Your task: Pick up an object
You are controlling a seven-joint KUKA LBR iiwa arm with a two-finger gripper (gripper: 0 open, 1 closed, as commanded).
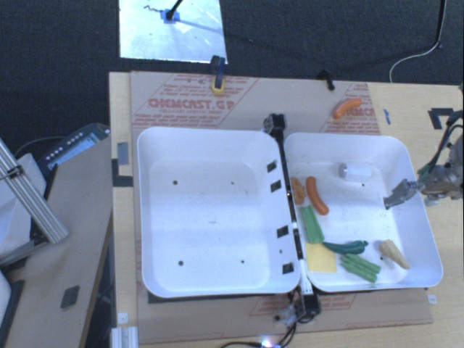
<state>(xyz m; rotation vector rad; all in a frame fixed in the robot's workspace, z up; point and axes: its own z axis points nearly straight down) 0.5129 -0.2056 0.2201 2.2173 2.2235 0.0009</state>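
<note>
Over the right bin's [417, 223] right rim we see the gripper [401, 193] hovering, though we cannot tell how it is set or whether it has hold of anything. Below it lie an orange sausage [316, 195], a green strip [312, 225], a yellow square [321, 258] and a pale cone [394, 253]; another orange piece [348, 108] rests on the surface beyond the bin.

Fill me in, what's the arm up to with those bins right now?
The gripper sits over the right edge of the right bin, nothing visibly between its fingers. That bin holds the items: an orange sausage, a green stick, a yellow square, a dark green pepper, a green bundle, a tan cone and a pale cylinder. Another orange piece lies on the bench behind it.
</note>
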